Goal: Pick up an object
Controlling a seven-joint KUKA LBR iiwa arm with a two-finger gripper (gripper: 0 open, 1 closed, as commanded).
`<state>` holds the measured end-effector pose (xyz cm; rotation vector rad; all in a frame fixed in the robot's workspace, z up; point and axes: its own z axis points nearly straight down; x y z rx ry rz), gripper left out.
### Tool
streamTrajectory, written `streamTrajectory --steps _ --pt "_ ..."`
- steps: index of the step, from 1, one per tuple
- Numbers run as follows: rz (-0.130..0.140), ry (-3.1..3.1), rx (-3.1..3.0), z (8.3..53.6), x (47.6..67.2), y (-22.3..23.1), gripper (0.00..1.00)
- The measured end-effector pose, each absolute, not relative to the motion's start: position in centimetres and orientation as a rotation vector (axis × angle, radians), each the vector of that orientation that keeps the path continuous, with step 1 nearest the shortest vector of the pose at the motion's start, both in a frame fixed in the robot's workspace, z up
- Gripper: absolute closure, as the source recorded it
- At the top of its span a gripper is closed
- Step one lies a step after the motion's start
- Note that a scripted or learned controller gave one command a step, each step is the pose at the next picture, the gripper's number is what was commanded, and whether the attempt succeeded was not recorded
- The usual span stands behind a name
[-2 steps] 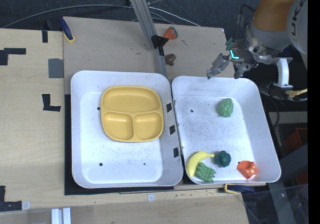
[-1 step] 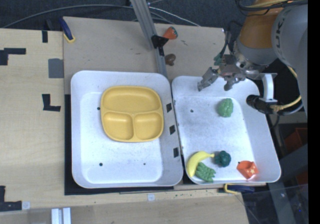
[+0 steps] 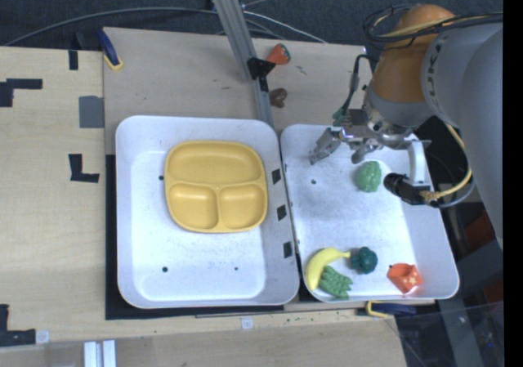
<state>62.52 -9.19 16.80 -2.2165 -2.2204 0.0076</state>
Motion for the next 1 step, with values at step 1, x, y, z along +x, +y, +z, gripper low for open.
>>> streamTrajectory --steps 1 --pt "0.008 -2.220 -2.217 11.42 62.94 -10.01 0.00"
